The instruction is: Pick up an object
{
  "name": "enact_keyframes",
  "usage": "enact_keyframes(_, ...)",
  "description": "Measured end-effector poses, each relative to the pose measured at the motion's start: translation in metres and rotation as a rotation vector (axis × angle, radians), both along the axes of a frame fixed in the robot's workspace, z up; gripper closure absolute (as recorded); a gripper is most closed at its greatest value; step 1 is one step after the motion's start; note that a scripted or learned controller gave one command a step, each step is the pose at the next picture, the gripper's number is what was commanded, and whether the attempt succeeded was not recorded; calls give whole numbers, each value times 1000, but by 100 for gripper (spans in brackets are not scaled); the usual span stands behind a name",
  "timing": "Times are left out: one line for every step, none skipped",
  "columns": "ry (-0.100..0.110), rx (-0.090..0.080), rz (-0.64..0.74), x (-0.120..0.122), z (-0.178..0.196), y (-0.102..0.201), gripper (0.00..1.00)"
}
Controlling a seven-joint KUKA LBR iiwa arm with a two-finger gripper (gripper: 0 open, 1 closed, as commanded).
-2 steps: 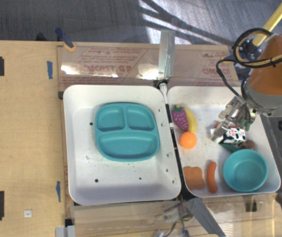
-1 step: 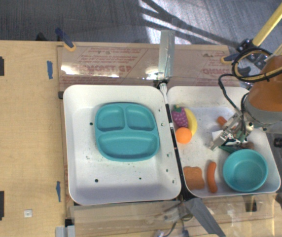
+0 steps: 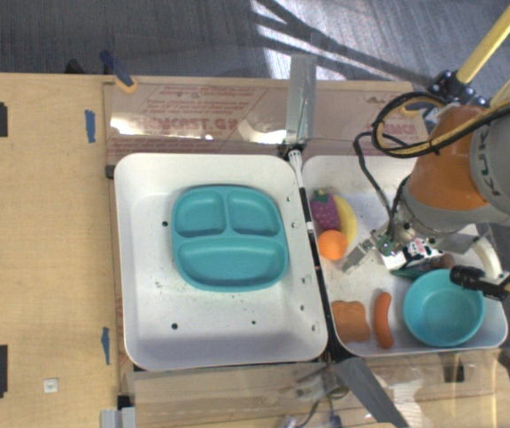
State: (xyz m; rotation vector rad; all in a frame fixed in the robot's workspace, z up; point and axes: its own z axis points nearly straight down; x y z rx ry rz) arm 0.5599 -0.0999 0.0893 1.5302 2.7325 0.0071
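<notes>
Food toys crowd the right bin (image 3: 344, 172), in the right half of the frame: a purple grape bunch (image 3: 324, 209) near the divider with a yellow banana (image 3: 346, 219) just beside it, an orange ball (image 3: 332, 244) touching them from below, and lower down a brown bread-like piece (image 3: 351, 321) next to a red sausage (image 3: 382, 318), both close to the bin's lower rim. A teal bowl (image 3: 443, 308) sits upright in the lower right of that bin, just beside the sausage. The gripper (image 3: 373, 248) hangs over the middle of the right bin, between the orange ball and the bowl, under the grey arm (image 3: 505, 163) with its orange band (image 3: 442, 172) that comes in from the frame's right. One pale finger (image 3: 356, 257) points down and left toward the orange ball, apart from it; whether the gripper is open or closed I cannot tell, and nothing is seen between its fingers. The left bin (image 3: 139, 266), in the middle of the frame, holds a teal divided plate (image 3: 229, 237) lying flat near its centre.
</notes>
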Motion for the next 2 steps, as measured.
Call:
enact_keyframes(1, -2, 44, 75, -1, -5, 0)
enact_keyframes(-10, -7, 48, 78, 13, -4, 100)
